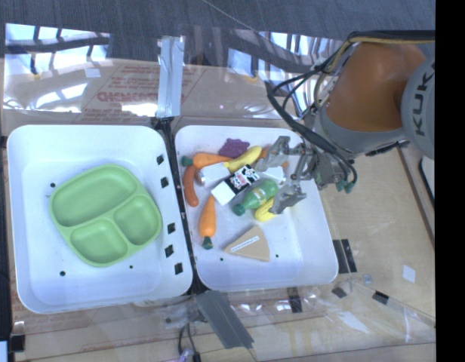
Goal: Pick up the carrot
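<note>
The carrot (208, 219) lies in the right bin (312, 259), left of the toy pile. The gripper (287, 173) hangs unclenched, holding nothing, over the green bottle (255, 197); it should shift left and straddle the carrot's width

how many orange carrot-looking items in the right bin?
3. One stands alone at the pile's lower left, one along the left wall, one near the top by the purple piece. The pile may hide more.

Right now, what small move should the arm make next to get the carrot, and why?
Probably shift the gripper left and toward the bin's front: it sits by the green bottle, while the carrot lies apart near the divider.
</note>
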Tool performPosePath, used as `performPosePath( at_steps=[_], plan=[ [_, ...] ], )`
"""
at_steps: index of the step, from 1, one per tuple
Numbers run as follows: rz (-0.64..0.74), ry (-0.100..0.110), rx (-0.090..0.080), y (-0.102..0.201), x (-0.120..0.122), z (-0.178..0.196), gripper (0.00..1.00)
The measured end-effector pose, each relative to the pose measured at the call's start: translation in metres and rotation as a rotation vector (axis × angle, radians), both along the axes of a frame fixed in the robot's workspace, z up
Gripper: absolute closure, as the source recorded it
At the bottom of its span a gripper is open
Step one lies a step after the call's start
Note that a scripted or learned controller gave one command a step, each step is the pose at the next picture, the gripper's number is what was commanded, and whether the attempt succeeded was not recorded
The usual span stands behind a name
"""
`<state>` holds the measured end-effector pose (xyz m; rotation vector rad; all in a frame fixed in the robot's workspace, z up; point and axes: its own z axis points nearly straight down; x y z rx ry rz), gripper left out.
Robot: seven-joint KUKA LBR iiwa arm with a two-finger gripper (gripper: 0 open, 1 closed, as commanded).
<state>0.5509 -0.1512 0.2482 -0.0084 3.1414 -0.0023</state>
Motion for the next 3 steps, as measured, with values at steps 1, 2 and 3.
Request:
performPosePath(
  at_steps=[1,2,3],
  plan=[
    [-0.148,0.010,0.004,0.037,-0.025,-0.154,0.00],
    [-0.141,0.001,0.002,0.037,-0.022,-0.140,1.00],
    [-0.140,0.002,0.002,0.038,-0.022,-0.140,0.00]
  ],
)
